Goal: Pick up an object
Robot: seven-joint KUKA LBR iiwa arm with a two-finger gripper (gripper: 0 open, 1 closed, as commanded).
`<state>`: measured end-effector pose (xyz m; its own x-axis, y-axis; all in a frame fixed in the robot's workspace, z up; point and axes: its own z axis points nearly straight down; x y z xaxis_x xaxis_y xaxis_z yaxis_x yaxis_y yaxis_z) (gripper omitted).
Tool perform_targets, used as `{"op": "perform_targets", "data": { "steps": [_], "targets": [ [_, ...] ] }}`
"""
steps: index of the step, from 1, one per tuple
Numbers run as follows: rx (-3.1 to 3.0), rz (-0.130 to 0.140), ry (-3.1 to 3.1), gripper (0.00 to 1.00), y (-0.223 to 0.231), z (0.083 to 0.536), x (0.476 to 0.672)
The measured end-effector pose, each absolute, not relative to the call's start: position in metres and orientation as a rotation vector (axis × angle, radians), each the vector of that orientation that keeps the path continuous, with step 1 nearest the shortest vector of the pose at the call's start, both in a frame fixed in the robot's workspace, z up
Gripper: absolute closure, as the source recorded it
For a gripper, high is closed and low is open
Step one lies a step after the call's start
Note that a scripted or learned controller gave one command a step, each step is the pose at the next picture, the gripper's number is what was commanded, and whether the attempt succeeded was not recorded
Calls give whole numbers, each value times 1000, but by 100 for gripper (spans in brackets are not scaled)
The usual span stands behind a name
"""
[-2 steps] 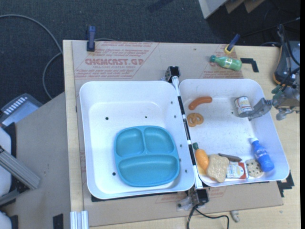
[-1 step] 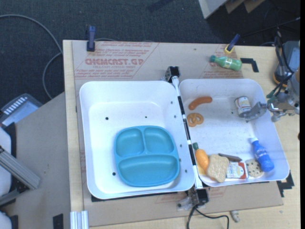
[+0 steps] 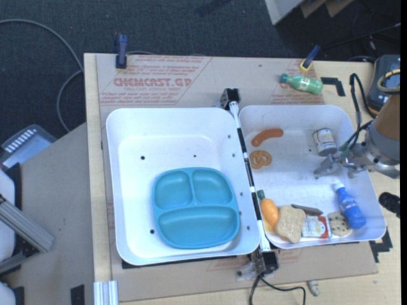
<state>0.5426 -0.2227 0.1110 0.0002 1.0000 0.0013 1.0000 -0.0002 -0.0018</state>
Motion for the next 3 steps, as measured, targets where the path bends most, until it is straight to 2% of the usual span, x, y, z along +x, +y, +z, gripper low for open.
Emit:
{"op": "perform_targets", "data": {
  "steps": [1, 2, 3],
  "targets": [
    [-2221, -1, -2224, 0, -189, 85, 595],
    [-2223, 0, -2224, 0, -224, 154, 590],
    [-2219, 0, -2221, 0, -185, 84, 615]
  ]
}}
